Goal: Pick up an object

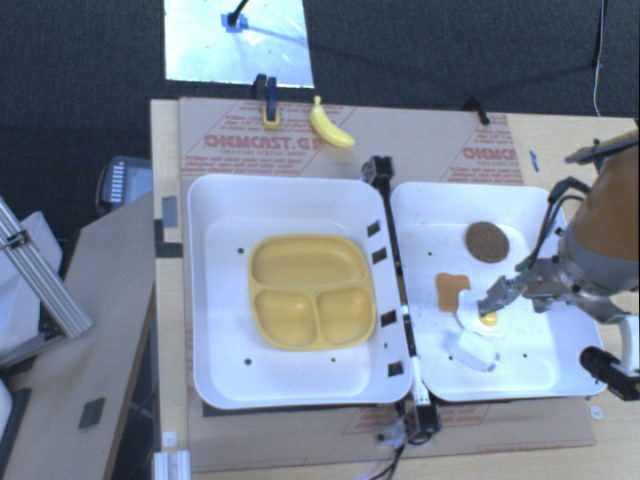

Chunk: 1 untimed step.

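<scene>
Camera view: grey two-finger gripper point(497, 295) low in right white bin point(530, 203), over small white-and-yellow fried-egg piece point(481, 315); jaw state impossible to tell.

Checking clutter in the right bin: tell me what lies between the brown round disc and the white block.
In the camera view, the orange piece and fried egg lie between the brown disc and white block.

In the right bin point(540, 203), a flat brown disc point(486, 241) lies near the back wall. An orange piece point(451, 290), a fried egg point(478, 314) and a white block point(476, 349) lie along the left side, toward the front.
</scene>
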{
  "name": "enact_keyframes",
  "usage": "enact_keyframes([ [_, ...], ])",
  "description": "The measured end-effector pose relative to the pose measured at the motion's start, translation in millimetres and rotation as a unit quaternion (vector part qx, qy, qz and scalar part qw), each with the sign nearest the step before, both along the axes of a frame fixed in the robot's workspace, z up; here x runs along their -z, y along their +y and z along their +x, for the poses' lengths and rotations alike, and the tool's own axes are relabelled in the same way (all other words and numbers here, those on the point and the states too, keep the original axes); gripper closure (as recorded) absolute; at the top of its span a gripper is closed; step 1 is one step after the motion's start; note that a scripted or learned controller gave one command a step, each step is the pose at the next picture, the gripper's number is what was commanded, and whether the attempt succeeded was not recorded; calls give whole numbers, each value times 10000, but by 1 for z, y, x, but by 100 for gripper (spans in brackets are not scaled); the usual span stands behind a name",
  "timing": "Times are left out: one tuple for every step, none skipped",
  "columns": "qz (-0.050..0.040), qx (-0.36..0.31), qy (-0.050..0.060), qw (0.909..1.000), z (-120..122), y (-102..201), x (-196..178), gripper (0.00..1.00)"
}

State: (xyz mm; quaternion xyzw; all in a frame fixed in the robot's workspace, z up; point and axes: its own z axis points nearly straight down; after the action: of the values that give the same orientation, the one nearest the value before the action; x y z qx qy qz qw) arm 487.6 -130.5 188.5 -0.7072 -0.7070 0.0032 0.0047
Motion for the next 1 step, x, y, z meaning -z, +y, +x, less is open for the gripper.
enact_keyframes([
  [-13, -16, -62, 10000, 3, 0, -6, 0],
])
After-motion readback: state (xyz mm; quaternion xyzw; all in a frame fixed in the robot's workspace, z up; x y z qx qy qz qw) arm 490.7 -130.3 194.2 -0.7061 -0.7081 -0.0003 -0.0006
